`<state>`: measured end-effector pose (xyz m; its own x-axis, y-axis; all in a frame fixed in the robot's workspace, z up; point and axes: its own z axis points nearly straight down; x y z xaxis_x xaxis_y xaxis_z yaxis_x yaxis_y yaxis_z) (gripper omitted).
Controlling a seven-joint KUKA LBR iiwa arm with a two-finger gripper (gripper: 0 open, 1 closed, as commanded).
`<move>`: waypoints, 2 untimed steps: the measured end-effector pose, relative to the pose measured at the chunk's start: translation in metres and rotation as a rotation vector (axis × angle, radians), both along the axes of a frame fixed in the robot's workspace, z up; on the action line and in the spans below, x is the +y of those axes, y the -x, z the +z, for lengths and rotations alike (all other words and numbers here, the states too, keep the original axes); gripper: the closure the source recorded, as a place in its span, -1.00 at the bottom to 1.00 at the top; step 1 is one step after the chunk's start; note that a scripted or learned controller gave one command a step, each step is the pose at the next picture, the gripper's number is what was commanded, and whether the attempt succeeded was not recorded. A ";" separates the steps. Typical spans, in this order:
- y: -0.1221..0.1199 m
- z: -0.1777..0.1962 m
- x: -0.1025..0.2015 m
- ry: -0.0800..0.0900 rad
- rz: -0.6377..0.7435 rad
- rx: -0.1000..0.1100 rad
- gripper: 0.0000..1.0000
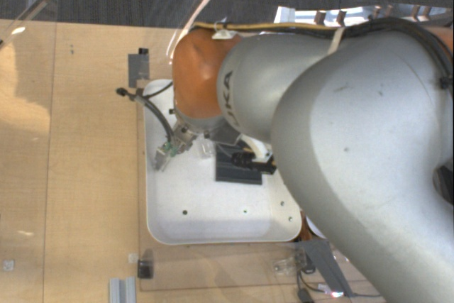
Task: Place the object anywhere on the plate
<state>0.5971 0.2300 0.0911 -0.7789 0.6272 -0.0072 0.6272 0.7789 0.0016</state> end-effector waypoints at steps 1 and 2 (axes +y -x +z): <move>-0.020 0.000 -0.005 -0.004 0.464 -0.005 -1.00; -0.069 -0.001 -0.011 -0.001 0.736 -0.008 -1.00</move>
